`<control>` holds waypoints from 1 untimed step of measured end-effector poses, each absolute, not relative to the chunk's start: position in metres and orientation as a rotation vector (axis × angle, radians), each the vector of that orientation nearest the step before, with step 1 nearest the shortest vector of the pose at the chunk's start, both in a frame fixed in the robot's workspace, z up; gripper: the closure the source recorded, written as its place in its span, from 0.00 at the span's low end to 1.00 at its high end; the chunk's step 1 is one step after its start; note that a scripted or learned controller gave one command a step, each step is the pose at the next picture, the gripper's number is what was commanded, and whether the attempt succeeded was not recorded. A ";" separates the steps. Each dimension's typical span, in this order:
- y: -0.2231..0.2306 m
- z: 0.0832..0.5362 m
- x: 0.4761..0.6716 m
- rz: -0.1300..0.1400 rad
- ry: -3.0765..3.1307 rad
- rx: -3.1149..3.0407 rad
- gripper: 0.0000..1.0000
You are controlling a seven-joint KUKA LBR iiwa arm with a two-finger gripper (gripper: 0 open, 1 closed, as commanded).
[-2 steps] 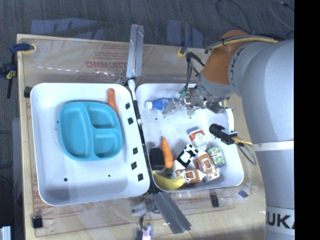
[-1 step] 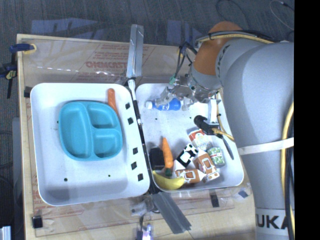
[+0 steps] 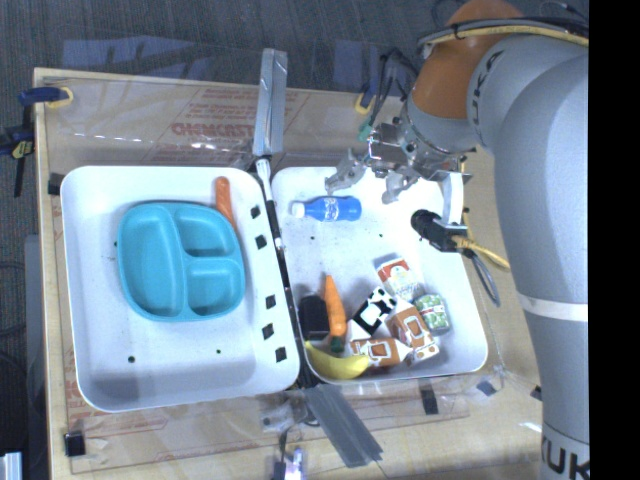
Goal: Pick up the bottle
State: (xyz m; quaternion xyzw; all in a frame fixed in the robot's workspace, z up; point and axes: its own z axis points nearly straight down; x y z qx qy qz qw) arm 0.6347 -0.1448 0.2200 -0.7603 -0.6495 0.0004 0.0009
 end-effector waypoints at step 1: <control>-0.153 0.100 0.654 0.006 -1.966 -2.444 0.00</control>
